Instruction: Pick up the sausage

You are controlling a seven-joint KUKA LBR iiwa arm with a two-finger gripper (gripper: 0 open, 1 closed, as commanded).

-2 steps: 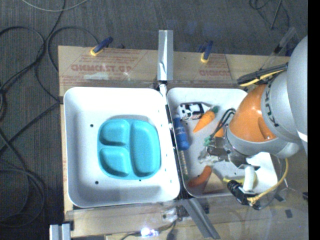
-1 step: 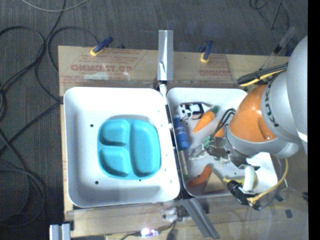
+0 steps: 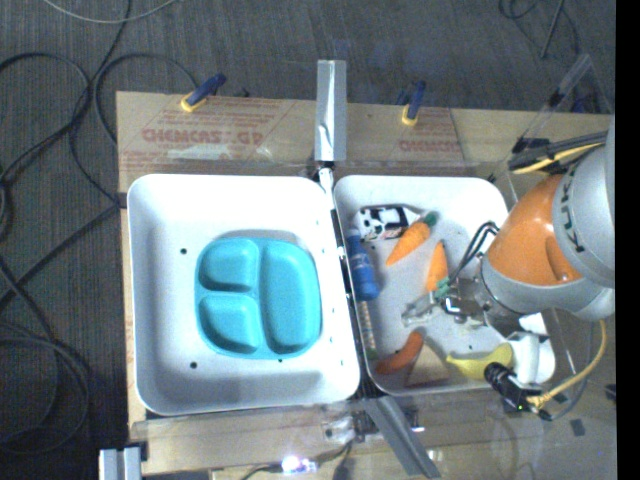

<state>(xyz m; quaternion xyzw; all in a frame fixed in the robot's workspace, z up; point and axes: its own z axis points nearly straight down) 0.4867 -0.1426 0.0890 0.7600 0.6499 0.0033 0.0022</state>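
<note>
The gripper (image 3: 432,305) is seen low over the right bin (image 3: 487,190), at the end of the grey arm (image 3: 590,218) with its orange band (image 3: 528,236) just to the gripper's right. Whether it is released or clenched cannot be told: the metal parts at its tip are small and blurred against the bin floor. Nothing is seen held in it. The sausage (image 3: 402,352), taken to be the reddish-brown curved piece (a hedge, given the blur), is found just below and slightly left of the gripper, apart from it, near the bin's front wall. A brown wedge (image 3: 428,368) is seen touching the sausage's right side, directly below the gripper. A banana (image 3: 480,362) is placed below and right of the gripper, partly under the arm. One carrot (image 3: 437,265) is seen just above the gripper, upright in the view; a second carrot (image 3: 409,239) is set further up and left, tilted. A black-and-white item (image 3: 377,221) is located beyond that, at the bin's far left corner. A blue bottle (image 3: 362,272) is laid along the bin's left wall, left of the gripper. Well to the left, the left bin (image 3: 160,268) is occupied by a blue divided plate (image 3: 260,295).
</note>
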